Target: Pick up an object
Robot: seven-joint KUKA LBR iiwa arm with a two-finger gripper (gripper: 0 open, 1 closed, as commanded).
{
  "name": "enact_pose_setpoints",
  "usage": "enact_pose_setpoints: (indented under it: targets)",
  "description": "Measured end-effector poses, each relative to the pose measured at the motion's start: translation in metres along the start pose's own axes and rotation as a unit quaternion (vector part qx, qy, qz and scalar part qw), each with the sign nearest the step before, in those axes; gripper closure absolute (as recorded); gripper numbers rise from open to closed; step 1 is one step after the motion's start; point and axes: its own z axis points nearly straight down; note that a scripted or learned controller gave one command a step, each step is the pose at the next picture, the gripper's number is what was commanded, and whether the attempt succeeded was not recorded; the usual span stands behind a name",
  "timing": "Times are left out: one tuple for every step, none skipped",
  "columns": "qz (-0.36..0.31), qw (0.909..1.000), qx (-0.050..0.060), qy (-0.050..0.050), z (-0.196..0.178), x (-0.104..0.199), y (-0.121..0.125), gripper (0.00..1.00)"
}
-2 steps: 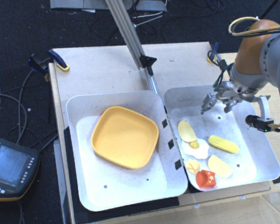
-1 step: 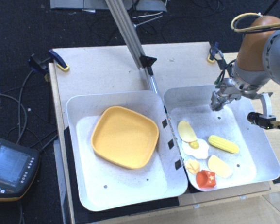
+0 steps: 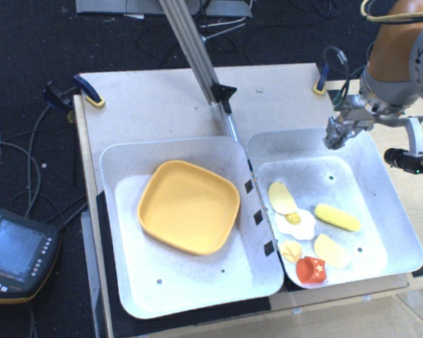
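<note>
The right bin (image 3: 366,166) holds several small food-shaped items near its front left: a pale yellow oval piece (image 3: 280,197), a fried egg (image 3: 297,222), a yellow corn cob (image 3: 338,217), a small yellow piece (image 3: 291,251), a cream slice (image 3: 330,250) and a red piece (image 3: 310,269). A yellow square plate (image 3: 189,205) lies in the left bin (image 3: 133,282). My gripper (image 3: 335,139) hangs over the far edge of the right bin, well behind and above the items, with nothing seen in it.
A slanted metal pole (image 3: 195,48) crosses above the bench toward the divide between the bins. Clamps (image 3: 87,91) sit at the bench's back corners. A teach pendant (image 3: 13,252) lies on the floor to the left.
</note>
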Motion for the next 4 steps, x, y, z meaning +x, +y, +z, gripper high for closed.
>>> enact_pose_setpoints:
  targets:
    - [0.000, 1.0000, 0.000, 0.000, -0.063, -0.001, 0.003, 1.00]
    - [0.000, 1.0000, 0.002, 0.000, -0.078, -0.001, 0.003, 1.00]
    - [-0.002, 1.0000, 0.003, 0.001, -0.063, 0.053, -0.008, 1.00]
    - [-0.002, 1.0000, 0.002, 0.001, -0.059, 0.114, -0.022, 1.00]
